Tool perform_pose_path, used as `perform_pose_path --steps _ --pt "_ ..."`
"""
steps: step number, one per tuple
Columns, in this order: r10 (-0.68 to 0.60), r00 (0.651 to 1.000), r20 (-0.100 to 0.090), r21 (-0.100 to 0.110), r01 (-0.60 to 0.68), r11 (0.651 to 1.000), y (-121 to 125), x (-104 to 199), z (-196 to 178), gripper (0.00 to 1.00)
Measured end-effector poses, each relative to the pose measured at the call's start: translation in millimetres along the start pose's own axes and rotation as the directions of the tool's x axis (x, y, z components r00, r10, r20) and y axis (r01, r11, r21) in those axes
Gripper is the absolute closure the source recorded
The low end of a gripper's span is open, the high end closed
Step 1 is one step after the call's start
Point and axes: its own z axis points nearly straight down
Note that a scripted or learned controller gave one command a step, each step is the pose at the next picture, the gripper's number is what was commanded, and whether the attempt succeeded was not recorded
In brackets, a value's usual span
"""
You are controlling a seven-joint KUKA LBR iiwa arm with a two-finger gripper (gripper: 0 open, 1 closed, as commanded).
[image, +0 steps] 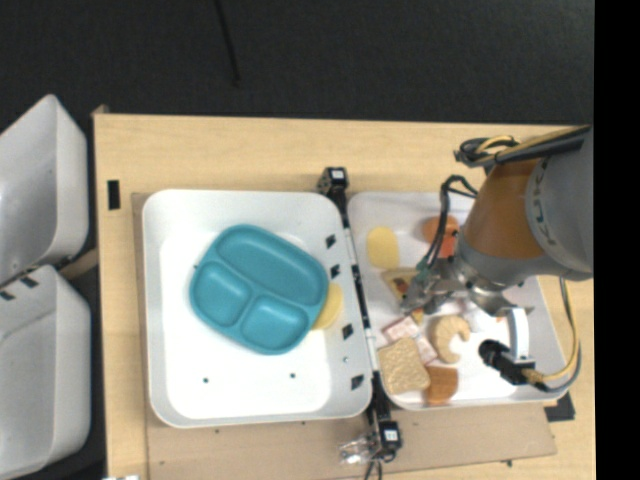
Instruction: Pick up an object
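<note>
arm: grey rounded housing, smooth and fairly matte, with a wide orange band wrapping the segment above the wrist. black cables loop off the band's left side and run toward the wrist; another bundle with yellow in it sits at the top of the arm. wrist section below the band is grey metal. pincer hardware is dark and cluttered, details too small to make out. white bracket beside it, black connector below that, with a thin yellowish cable curving off it.
</note>
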Motion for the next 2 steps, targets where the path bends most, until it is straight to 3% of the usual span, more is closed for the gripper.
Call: perform_pose_path --steps 2 --pt "-0.012 1.000 0.002 -0.006 0.012 1.000 3.7 -3.4 -83.0 1.00"
